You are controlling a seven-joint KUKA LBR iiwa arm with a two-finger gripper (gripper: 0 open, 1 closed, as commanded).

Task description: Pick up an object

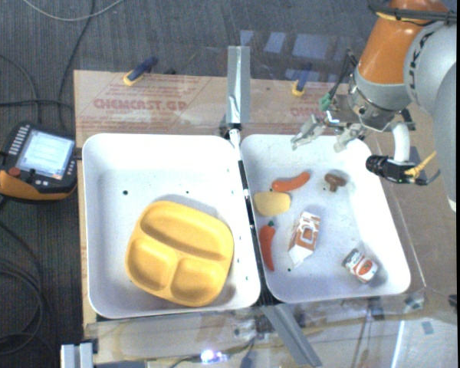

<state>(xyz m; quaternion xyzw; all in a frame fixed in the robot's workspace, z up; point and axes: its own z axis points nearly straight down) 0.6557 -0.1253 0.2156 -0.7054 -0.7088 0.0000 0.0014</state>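
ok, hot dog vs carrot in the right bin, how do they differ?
The hot dog lies crosswise near the bin's far side; the carrot lies lengthwise against the left wall, nearer the camera. The hot dog curves; the carrot is straighter, with a green tip. Both are orange-red and slim.

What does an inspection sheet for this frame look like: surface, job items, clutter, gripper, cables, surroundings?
Surface: two white bins side by side on a bench.
Job's things: right bin holds sausage, yellow potato-like piece, carrot, mushroom, carton, small can.
Clutter: yellow divided tray in left bin.
Grippers: gripper open above right bin's far edge, holding nothing.
Cables: on the floor at left.
Surroundings: teach pendant at left.
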